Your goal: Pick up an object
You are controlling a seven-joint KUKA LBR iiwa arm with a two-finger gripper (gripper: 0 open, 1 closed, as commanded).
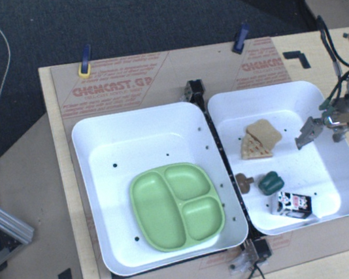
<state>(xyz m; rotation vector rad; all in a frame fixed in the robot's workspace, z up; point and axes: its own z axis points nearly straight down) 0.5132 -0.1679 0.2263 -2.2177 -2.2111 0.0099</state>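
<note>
The right bin [310, 96] holds a tan wedge-shaped piece [260, 138] near its middle left. Closer to the front lie a small brown object [244, 183], a dark green object [270, 183] and a black-and-white object [295, 204]. My gripper [321, 138] hangs over the right half of this bin, to the right of the tan wedge and apart from it. Its two grey fingers [306, 133] are spread open and there is nothing between them.
The left bin [95, 142] holds a light green divided plate [175, 205] at its front. A black clamp [194, 90] sits at the back where the bins meet. Blue clips [240, 38] pin the cardboard sheet at the far edge.
</note>
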